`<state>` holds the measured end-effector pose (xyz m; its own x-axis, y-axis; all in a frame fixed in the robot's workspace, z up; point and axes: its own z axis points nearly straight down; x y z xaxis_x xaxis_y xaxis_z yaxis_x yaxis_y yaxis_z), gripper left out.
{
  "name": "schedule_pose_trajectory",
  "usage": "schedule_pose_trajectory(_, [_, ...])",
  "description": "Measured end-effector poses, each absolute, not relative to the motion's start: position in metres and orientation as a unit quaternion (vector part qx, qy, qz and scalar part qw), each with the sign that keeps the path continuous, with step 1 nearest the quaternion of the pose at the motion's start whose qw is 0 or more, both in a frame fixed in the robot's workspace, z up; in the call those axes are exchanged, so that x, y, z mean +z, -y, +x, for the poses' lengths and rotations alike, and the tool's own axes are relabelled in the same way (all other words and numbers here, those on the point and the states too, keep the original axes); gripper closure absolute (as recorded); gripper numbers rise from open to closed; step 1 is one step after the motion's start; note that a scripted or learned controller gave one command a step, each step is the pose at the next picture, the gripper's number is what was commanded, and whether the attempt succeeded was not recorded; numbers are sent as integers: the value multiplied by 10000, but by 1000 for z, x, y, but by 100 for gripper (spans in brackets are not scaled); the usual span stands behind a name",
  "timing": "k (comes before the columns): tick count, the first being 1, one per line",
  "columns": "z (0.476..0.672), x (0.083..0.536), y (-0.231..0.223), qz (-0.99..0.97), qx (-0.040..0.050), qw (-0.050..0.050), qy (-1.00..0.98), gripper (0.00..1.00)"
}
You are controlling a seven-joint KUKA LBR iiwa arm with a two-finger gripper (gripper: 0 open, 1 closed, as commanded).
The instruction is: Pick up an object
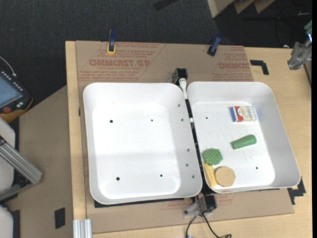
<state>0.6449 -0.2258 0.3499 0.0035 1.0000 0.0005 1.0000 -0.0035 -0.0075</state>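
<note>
Claw (pixel 299 56): at 2 o'clock, clear of both bins (wide or narrow, cannot tell). Green cylinder (pixel 243 142): in right bin (pixel 270 128), long axis 8-to-2 o'clock.

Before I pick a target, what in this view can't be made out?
- Hand: cut off by the right edge of the camera view, so its state is unreadable.
- Small box: its print is too small to read.
- Yellow piece: partly covered by the tan disc, so its full shape is hidden.
- Green ball: its surface is too small to make out.
</note>
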Motion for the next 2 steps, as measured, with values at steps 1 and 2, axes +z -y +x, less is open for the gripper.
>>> schedule_pose_trajectory(1, [647, 366, 224, -7070, -3, -32, 7072, 100])
schedule_pose_trajectory(2, [648, 377, 225, -7068, -8, -56, 7073, 100])
